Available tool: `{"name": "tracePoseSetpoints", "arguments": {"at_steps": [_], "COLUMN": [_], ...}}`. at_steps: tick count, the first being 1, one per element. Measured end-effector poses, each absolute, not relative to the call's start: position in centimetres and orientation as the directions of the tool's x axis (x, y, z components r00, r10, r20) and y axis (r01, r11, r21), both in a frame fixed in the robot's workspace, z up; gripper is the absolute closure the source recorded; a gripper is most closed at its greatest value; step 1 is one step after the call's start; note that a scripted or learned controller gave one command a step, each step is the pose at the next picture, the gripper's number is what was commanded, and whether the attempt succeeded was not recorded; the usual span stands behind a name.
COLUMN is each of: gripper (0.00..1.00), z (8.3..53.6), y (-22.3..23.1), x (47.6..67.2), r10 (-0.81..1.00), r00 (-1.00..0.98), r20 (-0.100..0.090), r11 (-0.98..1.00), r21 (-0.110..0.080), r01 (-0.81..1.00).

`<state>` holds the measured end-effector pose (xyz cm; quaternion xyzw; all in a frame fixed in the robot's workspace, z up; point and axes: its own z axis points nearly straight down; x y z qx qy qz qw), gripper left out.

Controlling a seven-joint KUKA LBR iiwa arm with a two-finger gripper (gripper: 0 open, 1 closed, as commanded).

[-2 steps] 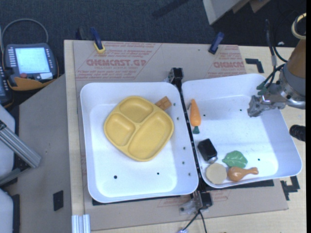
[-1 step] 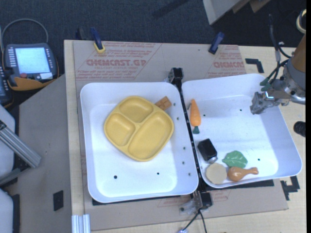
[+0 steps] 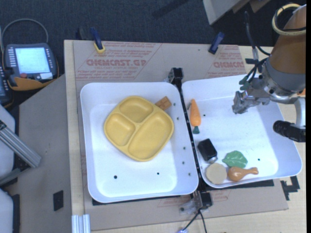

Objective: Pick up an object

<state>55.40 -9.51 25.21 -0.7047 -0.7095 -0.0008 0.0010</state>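
I see the gripper point(image 3: 241, 106) hanging over the right bin point(image 3: 286, 154) toward its 1 o'clock corner; whether it is apart or together I cannot tell. A carrot point(image 3: 194, 113) lies at the bin's 9 o'clock edge. A brown block point(image 3: 164, 103) sits half hidden behind the yellow plate point(image 3: 139, 128).

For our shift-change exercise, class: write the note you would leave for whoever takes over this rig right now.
Claw: above the right bin, near its back edge, nothing between its fingers that I can see.
Right bin: carrot by the left wall; black block, green leaf, round cracker and drumstick near the front.
Left bin: yellow divided plate, small brown piece behind it.
Done: nothing picked up.
Left: grasp and lift one object.
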Motion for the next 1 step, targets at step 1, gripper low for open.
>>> {"name": "tracePoseSetpoints", "arguments": {"at_steps": [1], "gripper": [1.00], "z": [24.13], "y": [-3.64], "x": [53.75], "r10": [1.000], "r00": [-0.007], "r20": [0.003], "r11": [0.007], "r21": [-0.003], "r01": [1.000]}}
